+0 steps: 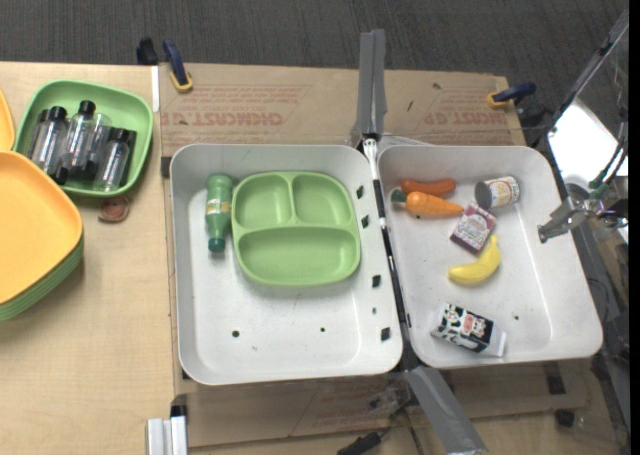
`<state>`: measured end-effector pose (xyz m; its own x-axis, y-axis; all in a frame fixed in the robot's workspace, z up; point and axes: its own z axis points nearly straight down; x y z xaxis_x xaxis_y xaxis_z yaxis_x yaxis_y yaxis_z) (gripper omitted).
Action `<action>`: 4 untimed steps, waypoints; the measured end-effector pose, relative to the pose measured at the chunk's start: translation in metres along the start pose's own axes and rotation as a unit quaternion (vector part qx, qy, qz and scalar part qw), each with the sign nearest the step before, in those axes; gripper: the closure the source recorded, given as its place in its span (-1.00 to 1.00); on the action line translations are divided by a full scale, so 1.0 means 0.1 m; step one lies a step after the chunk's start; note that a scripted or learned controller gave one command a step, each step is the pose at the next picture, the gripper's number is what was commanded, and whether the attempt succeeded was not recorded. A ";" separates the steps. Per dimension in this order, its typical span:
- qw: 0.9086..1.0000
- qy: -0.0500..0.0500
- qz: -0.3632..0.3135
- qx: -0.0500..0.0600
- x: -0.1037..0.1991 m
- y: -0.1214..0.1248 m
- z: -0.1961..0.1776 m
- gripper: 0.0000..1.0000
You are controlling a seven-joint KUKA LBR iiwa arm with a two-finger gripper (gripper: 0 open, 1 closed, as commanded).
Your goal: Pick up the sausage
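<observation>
The sausage (428, 186), a short reddish-orange link, lies at the far left of the right bin (535, 298). It rests just behind an orange carrot (432, 205), very close to it. My gripper (562, 221) is at the right rim of the same bin, low and partly cut off by the view's edge. It is well to the right of the sausage, with nothing visible in it.
The right bin also holds a small can (498, 192), a purple packet (473, 229), a banana (477, 263) and a black-and-white carton (468, 328). The left bin (280, 333) holds a green divided plate (296, 227) and a green bottle (218, 211).
</observation>
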<state>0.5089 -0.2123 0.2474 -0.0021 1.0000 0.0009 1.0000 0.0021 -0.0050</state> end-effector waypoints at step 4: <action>1.000 -0.001 0.018 -0.002 1.01 1.52 1.39 1.00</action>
<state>0.6600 -0.1106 0.1077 0.0348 0.9994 -0.0011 0.9994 -0.0348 -0.0017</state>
